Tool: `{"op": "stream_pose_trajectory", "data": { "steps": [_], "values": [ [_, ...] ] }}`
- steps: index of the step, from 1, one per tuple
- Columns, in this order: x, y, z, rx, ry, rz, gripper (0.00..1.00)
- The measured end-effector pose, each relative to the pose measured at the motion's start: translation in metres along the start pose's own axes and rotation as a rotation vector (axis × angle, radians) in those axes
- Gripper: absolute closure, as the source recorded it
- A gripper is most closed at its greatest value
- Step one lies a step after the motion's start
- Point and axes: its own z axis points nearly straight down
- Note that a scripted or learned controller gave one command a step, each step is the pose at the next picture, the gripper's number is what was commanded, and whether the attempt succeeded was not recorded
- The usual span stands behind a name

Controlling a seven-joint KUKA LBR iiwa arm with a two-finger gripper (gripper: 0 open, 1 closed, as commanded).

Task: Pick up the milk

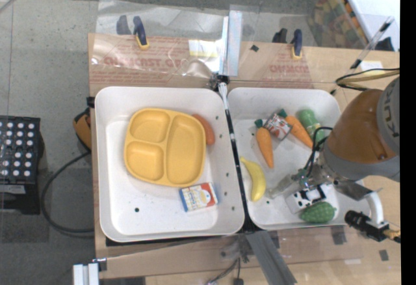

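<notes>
So I'm standing here watching the arm (364,140) and it's hanging over the right bin (325,100), down near the front corner. The gripper (304,187) is hovering just above the clutter there, right beside a bumpy green thing (317,213) and close to the banana (255,179). Honestly I'm not managing to tell if the claw is released or clenched on anything; the wrist is blocking too much from this angle.

The thing is, the milk (198,197) isn't sitting in that bin at all. I'm reading the little blue-and-white carton as the milk, and it's lying flat in the left bin (104,166), near the front, just beside the lower edge of the yellow divided plate (166,146). So from the claw it's lying off to the left, across the wall where the two bins are meeting, at roughly the same depth from the front.

Its long side is running more or less left-to-right, tipped a touch. I'm guessing the arm is going to need to travel over the divider and line up to pinch across the short side. There's also a red-and-white pack (278,125) sitting between the carrots (264,147) that I'm thinking could confuse it.
</notes>
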Motion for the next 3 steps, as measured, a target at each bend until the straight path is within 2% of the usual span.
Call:
{"op": "stream_pose_trajectory", "data": {
  "steps": [1, 2, 3],
  "values": [
    [-0.049, -0.012, 0.0, -0.001, -0.003, -0.135, 0.0],
    [-0.01, -0.002, 0.0, -0.001, -0.003, -0.335, 0.0],
    [-0.065, -0.016, -0.022, -0.001, -0.001, -0.245, 0.0]
  ]
}}
